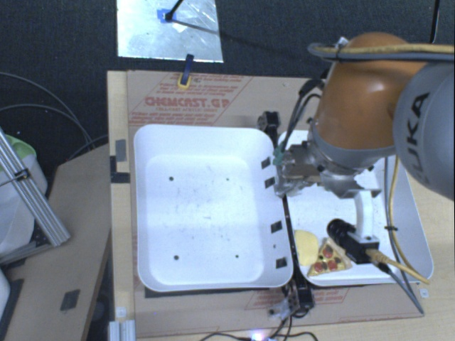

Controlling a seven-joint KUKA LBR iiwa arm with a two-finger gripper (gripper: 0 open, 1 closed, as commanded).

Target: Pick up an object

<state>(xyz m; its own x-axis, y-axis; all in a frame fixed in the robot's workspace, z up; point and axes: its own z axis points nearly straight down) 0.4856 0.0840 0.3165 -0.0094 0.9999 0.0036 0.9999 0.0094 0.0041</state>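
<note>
Arm (370,98) hanging over right bin (419,261); pizza slice toy (330,259) and yellow disc (306,245) lying at near-left corner, below wrist. 1 gripper, state untellable.

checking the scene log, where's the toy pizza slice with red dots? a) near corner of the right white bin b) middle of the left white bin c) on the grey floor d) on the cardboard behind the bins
a: the toy pizza slice with red dots lies in the near corner of the right white bin, beside a pale yellow round piece.
</note>
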